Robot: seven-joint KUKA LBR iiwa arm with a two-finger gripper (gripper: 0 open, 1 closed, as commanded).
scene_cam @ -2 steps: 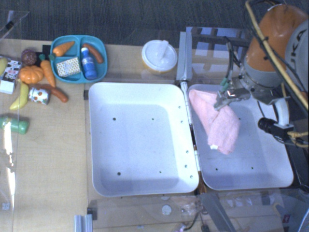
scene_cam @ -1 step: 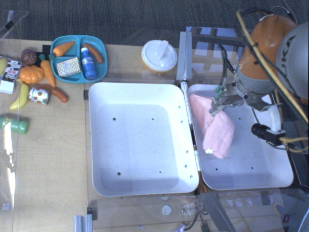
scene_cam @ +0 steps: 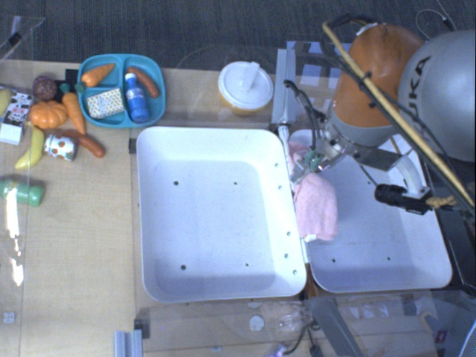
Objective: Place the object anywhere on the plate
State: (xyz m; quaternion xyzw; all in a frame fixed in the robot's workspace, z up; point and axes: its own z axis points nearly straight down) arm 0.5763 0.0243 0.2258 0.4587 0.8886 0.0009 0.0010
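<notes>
A pink cloth (scene_cam: 316,207) hangs along the left wall of the right bin (scene_cam: 387,266), its upper end drawn up to my gripper (scene_cam: 312,162). The gripper looks shut on the cloth's top, with a bit of pink bunched beside the fingers. The blue divided plate (scene_cam: 152,73) sits on the bench at the far left, beyond the left bin (scene_cam: 216,214). In it lie a toy carrot (scene_cam: 98,74), a blue bottle (scene_cam: 136,97), a sausage and a checked sponge.
A white lidded cup (scene_cam: 245,86) stands behind the left bin. Toy foods lie left of the plate: a pumpkin (scene_cam: 47,114), a banana (scene_cam: 30,152), a small can (scene_cam: 59,147) and a green piece (scene_cam: 24,193). The arm's orange band (scene_cam: 375,73) looms over the right bin.
</notes>
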